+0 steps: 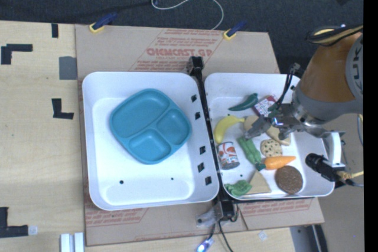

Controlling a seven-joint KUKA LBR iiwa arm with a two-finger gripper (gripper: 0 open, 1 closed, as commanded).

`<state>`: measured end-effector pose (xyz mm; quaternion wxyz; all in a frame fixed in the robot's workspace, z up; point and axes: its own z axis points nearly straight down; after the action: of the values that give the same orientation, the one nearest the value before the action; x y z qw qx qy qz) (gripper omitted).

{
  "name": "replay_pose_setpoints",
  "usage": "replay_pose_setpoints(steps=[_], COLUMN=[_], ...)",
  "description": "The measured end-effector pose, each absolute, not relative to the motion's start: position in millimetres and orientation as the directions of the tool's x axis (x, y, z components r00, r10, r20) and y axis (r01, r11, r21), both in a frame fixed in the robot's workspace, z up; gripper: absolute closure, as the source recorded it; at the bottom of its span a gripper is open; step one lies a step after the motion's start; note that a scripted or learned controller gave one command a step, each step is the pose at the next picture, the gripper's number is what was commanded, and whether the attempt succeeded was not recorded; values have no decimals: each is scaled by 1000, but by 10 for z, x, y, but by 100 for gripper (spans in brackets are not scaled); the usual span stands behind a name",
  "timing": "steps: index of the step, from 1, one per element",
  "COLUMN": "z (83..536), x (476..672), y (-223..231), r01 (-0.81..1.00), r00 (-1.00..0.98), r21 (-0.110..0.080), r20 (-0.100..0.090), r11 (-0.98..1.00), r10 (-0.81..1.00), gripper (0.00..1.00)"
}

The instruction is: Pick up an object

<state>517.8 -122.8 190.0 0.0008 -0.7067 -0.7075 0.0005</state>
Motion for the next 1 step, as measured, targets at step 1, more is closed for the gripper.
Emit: replay_pose_setpoints(steps=[1], z=[1726], x=[4810], y=[-968], r01=[1000], r00=[0], r21=[-7], r20=[2], r11=[0], r10=[1000], gripper=[0])
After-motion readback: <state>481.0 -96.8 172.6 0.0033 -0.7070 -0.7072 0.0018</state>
